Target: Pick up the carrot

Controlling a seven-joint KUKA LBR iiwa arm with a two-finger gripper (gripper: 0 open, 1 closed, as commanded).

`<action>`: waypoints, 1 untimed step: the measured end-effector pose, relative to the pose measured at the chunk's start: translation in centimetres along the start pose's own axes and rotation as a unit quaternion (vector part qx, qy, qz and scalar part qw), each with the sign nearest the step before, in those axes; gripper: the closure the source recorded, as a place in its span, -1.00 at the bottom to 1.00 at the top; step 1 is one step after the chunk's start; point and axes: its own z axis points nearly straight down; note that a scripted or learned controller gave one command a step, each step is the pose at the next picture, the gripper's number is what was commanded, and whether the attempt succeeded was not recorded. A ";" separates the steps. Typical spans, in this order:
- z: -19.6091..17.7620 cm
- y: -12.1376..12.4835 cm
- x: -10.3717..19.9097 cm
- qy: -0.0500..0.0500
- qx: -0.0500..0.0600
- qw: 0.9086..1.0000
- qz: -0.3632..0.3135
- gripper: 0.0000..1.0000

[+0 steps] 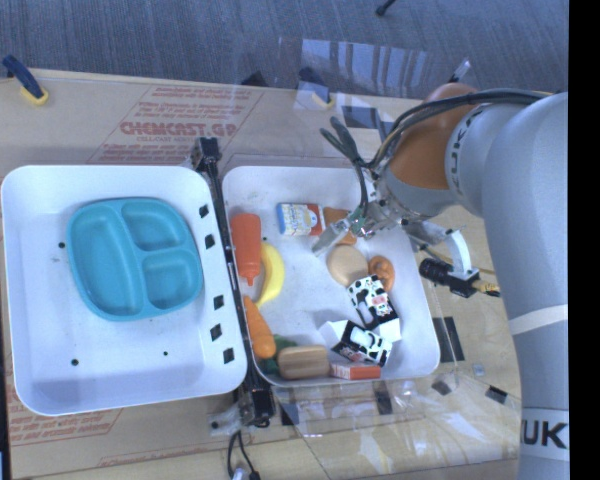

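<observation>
- Your gripper (340, 230) hovered over the right bin (410, 268); you couldn't tell its finger state.
- The carrot (259, 328) lay untouched near the bin's left wall.

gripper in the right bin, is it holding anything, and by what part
Nothing is held. The gripper hangs open over the right bin near the round bun, with nothing between its fingers. The carrot lies apart by the bin's left wall.
</observation>
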 end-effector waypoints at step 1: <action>-1.2 0.2 0.0 -0.001 0.000 1.000 -0.005 1.00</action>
